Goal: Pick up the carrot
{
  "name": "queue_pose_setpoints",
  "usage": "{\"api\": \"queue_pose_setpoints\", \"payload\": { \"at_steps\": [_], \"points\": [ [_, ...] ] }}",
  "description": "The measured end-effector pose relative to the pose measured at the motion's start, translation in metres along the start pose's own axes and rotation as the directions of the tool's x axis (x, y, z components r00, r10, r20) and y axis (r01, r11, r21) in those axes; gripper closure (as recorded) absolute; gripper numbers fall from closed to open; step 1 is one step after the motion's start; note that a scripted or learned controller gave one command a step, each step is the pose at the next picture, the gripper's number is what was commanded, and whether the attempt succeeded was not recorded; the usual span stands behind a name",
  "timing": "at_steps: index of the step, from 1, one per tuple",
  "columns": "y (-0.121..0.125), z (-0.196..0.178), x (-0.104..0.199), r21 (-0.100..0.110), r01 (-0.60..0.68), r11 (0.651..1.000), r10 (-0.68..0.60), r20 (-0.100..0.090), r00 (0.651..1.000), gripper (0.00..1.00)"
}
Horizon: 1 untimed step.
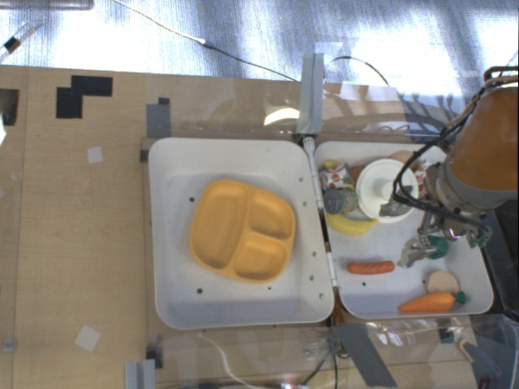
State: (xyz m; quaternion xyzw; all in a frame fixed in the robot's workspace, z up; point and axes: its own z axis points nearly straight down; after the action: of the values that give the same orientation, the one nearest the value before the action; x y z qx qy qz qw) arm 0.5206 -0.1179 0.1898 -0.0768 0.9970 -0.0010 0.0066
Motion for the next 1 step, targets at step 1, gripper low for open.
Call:
{"api": "queue_pose_setpoints", "payload": {
  "at_steps": [1],
  "points": [
    [-0.0069, -0.0094, 0.0167, -0.001, -0.126, 0.992, 0.126, -0.005, 0.992, 0.00]
  ]
}}
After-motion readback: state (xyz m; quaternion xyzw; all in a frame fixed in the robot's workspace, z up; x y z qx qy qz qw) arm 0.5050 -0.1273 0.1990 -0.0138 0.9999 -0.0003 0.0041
